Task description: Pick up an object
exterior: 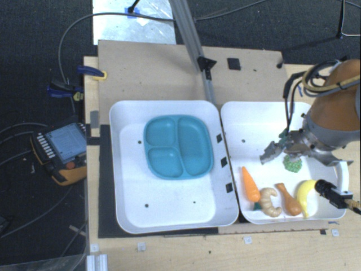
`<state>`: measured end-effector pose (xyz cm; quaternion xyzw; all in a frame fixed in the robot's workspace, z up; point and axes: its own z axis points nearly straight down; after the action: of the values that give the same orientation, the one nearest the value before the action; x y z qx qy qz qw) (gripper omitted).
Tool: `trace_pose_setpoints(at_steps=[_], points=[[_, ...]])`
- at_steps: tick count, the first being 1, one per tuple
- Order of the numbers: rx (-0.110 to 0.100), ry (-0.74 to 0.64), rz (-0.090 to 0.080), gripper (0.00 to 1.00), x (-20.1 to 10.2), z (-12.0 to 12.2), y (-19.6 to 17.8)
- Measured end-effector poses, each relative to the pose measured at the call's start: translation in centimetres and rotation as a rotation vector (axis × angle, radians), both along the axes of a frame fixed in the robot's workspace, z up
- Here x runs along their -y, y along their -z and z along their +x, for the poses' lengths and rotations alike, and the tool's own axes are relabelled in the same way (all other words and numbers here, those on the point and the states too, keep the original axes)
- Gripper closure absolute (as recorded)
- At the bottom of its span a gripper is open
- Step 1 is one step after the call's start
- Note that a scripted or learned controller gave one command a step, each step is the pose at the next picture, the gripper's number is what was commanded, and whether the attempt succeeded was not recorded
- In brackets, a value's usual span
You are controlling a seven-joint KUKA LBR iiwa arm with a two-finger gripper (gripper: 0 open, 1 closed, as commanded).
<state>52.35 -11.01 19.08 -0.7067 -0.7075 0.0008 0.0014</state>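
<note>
The right bin (248, 117) holds several toy foods along its near side. An orange carrot (251, 184) lies at the left, with a beige curled piece (271, 202) and a brown drumstick (288, 199) beside it. A yellow banana (305, 195) lies at the right. A small green broccoli (293, 164) sits farther back, just under the wrist. My gripper (269, 152) hangs over the middle of the right bin, left of the broccoli and above the carrot. I see nothing in it.
In the left bin (127, 168) rests a blue divided plate (179, 146). A grey pole (189, 27) slants in from the top to the bins' shared back edge. The arm's orange-banded body (335, 109) looms over the right bin's far right.
</note>
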Motion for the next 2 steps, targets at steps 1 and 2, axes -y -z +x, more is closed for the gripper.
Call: trace_pose_setpoints(at_steps=[1,2], points=[[0.000,0.001,0.000,0.00,-0.3,-0.4,6.2],[0.007,0.000,-0.001,0.00,-0.2,-0.2,10.5]])
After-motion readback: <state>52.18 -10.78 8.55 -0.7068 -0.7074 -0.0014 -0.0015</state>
